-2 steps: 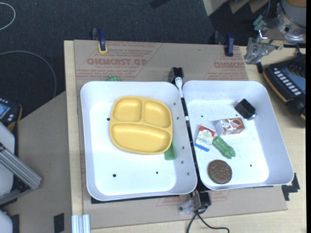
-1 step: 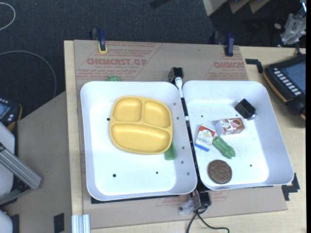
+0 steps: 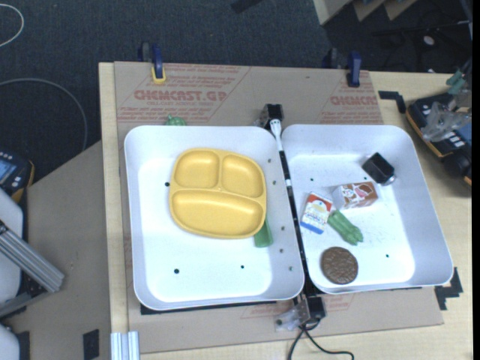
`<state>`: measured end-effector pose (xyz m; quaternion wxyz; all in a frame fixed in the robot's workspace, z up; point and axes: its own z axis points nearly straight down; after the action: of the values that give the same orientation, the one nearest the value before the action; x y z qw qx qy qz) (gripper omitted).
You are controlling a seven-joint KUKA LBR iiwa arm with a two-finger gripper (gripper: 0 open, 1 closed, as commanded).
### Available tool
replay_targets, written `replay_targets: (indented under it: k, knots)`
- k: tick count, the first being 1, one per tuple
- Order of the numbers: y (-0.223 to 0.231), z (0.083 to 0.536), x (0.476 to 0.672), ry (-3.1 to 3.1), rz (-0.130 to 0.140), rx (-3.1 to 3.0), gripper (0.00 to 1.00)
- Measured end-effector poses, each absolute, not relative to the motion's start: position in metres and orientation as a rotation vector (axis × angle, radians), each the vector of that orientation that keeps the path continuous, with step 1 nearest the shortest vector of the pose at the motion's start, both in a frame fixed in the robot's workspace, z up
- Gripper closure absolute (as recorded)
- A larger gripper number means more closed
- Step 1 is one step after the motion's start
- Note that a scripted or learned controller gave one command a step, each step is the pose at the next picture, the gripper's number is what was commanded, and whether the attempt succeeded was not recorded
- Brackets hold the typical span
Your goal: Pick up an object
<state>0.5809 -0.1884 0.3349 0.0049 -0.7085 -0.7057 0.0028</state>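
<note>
- Camera view from my end: two white bins side by side on a cardboard-topped bench point(image 3: 225, 88).
- Left bin point(image 3: 150, 276) has a yellow divided plate point(image 3: 217, 193), with a small green piece point(image 3: 263, 235) touching its lower right edge.
- Right bin point(image 3: 420, 238) is where I see the pickable stuff: a black block point(image 3: 379, 168) toward the back, a red-and-white packet point(image 3: 358, 195) just below it, and a white carton point(image 3: 316, 211) next to a green toy point(image 3: 345, 227).
- A brown disc point(image 3: 339, 265) lies flat near the front rim.
</note>
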Motion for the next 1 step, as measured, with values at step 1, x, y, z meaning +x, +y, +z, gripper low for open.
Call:
replay_targets:
  k: [1]
  knots:
    - [-0.2263,0.4115,0.5924,-2.227,-0.005,-2.233,1.0]
